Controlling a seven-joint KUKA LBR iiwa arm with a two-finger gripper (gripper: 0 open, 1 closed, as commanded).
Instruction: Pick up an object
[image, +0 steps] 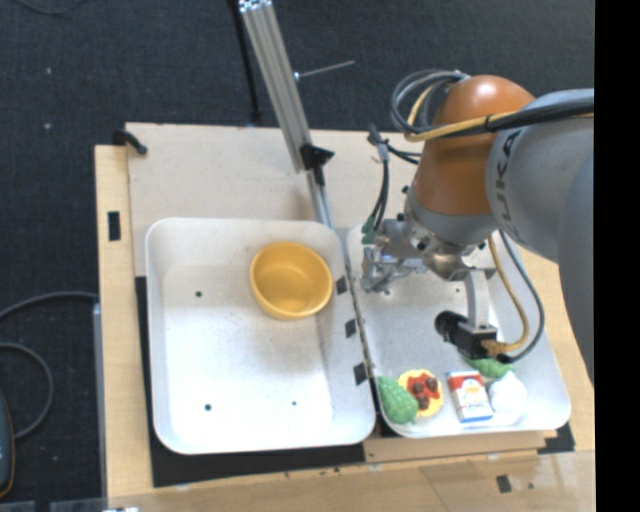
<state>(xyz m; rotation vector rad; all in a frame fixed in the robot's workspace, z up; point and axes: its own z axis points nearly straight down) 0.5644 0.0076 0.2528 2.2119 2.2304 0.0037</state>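
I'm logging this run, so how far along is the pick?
Done: the claw is over the right bin's far-left corner. In hand: positioning only, it seems, with no object near it. Left: the whole grasp and lift; the yellow bowl sits in the left bin, the green toy and red-and-white box along the right bin's near edge.

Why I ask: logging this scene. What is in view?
left bin: 1, white, bench's left
right bin: 1, white, beside it
bowl: 1, yellow, left bin, far middle
green toy: 1, green, right bin, near-left corner
round toy: 1, yellow-red, right of green toy
box: 1, red-white, right bin, near edge
white lump: 1, white, right of box
bench: 1, tan, under bins
pole: 1, grey, slanting between bins
arm: 1, grey-orange, from right
gripper: 1, metallic, over right bin's far left
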